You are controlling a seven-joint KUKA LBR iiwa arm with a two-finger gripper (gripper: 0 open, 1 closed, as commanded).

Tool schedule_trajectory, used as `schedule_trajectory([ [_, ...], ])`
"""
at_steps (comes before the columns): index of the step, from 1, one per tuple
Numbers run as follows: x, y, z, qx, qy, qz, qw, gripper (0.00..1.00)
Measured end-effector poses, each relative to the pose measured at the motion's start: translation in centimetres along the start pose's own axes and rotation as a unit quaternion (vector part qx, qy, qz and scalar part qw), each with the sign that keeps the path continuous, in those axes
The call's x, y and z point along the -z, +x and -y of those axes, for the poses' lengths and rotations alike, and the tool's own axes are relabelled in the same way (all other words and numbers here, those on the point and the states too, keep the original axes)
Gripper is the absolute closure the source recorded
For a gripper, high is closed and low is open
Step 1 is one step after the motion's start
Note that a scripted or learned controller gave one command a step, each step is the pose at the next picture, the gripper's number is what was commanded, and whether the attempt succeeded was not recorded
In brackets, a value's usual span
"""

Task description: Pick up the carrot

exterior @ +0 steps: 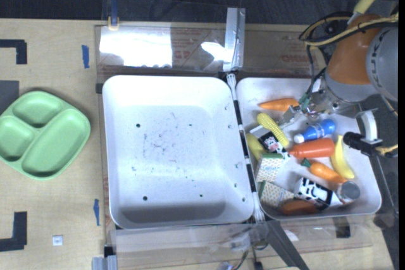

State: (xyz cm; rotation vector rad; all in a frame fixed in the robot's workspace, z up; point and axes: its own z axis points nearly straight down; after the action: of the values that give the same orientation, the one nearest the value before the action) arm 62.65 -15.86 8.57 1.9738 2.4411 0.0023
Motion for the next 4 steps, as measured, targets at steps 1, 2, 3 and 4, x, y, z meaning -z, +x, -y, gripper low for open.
schedule_trajectory([
  [1, 0.0, 4.1, -2.5, -0.016, -0.001, 0.000, 0.9999, 0.00],
  [2, 8.1, 4.5, -5.2, 0.077, -0.001, 0.001, 0.9971, 0.00],
  [3, 10.5, 0.1, -3.2, 0.145, -0.002, 0.001, 0.9894, 0.00],
  [4, 1.0, 1.2, -4.4, 0.081, 0.001, -0.001, 0.9967, 0.00],
])
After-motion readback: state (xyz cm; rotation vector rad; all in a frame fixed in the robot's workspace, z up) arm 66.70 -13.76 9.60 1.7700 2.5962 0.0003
